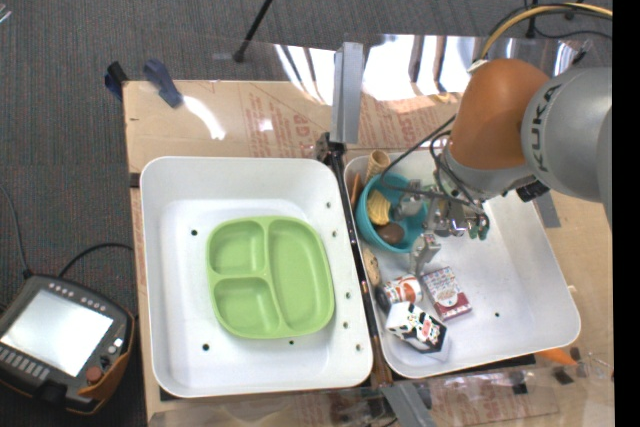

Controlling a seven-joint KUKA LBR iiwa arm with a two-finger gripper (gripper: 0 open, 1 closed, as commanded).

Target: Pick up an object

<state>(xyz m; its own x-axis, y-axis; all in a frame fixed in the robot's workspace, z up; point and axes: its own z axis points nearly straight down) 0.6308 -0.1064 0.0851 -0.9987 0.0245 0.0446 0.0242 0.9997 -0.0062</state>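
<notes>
The arm (520, 130) comes in from the right of the frame and bends down over the right bin (530, 290), its orange band sitting above the wrist. The gripper (432, 240) hangs low near that bin's left side, just beside a teal bowl (385, 205) that has something yellow and something brown in it. How far apart the fingers stand I cannot tell from here; the metal parts blur together, and nothing shows plainly between them.

Just below the gripper, lower in the frame, lies a small red-and-white packet (446, 293). Left of it is a red-and-white can (402, 292) on its side, and below those a black-and-white box (418, 327). A tan cup (378, 162) leans at the bin's upper left corner.

The left bin (180, 185) holds a green divided plate (270, 277), lying flat, well apart from the gripper
</notes>
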